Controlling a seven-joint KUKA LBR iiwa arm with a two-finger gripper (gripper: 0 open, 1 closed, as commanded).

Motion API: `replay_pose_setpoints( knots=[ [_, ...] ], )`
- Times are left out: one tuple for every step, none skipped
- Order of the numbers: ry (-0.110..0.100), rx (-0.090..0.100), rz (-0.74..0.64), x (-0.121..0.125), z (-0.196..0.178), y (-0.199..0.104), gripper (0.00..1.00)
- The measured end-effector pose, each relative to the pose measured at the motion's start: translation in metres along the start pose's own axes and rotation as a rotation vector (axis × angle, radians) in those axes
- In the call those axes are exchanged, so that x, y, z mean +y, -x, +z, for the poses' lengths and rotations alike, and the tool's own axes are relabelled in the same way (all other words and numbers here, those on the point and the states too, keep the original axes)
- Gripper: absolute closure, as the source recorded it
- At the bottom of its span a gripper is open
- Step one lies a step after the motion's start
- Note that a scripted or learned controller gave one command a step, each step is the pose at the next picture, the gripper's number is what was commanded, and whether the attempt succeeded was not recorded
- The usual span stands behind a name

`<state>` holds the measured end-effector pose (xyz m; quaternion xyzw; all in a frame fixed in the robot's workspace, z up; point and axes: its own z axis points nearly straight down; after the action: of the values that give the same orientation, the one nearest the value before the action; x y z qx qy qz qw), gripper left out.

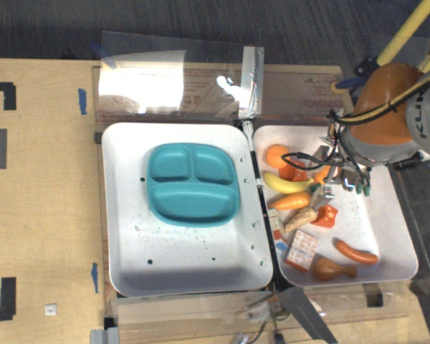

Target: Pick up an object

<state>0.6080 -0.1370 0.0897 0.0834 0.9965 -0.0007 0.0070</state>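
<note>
A: Where is the work being done?

B: In the right bin [405,253], at the right of the frame. The gripper [328,185] is lowered into its upper middle, over a crowded pile of toy food: an orange [275,155], a banana [287,185], a carrot [289,201] and a red block [325,216]. A sausage [356,251] and a brown pear-shaped piece [331,267] lie apart, toward the lower right.

A: Are the fingers open or closed?

B: It cannot be told. The fingers are lost among cables and objects, and nothing can be seen gripped between them.

A: How should the pick be done well?

B: One item should be singled out. The pile is packed tight, so a neighbour could be nudged or caught. A long piece such as the banana would best be straddled across its narrow width, and the lift judged only once the piece is seen between the fingers.

A: And the left bin [122,249]?

B: A teal divided plate [193,183] is held there, in the middle of the frame.

A: Can any writing be read?

B: Faint red print is seen on the cardboard [201,84] behind the bins, too blurred to be read. A small printed box [301,250] carries a pattern, but no words can be made out.
</note>
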Motion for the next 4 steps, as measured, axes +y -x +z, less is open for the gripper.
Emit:
replay_pose_setpoints(
  knots=[
    [-0.001,0.011,0.141,0.003,0.002,0.049,0.00],
    [-0.002,-0.007,0.139,0.004,-0.013,0.053,1.00],
    [-0.002,0.001,0.138,0.005,-0.011,0.052,0.00],
    [0.001,0.003,0.224,0.025,0.000,-0.019,0.00]
  ],
)
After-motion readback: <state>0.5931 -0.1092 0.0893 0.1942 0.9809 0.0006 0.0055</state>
